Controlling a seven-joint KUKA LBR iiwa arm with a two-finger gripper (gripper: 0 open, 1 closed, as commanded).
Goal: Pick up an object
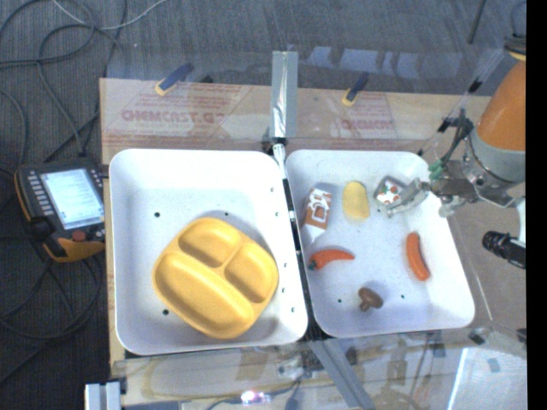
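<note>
Yellow plastic tray: a divided, three-compartment yellow plastic tray (216, 276) is lying in the left white bin (137, 173), toward its front edge.
Right bin contents: the right white bin (444, 306) is carrying a small white and red carton (318, 207) by its left wall, a pale yellow rounded block (355, 200) just beside that, a red chilli-shaped toy (331, 257) near the left wall, an orange sausage-shaped toy (417, 255) toward the right wall, and a small brown mushroom-shaped toy (370, 297) near the front edge.
Gripper: the two-finger gripper (408, 191) is reaching in over the right bin's back right corner.
Held thing: a small grey, white and red object (390, 194) is sitting at the fingertips; I cannot tell whether the fingers are apart, together, or clamped on it.
Step in hand: this is looking like the grasp attempt on that small object.
Next move: it is calling for a firm close and a straight lift, clear of the yellow block.
</note>
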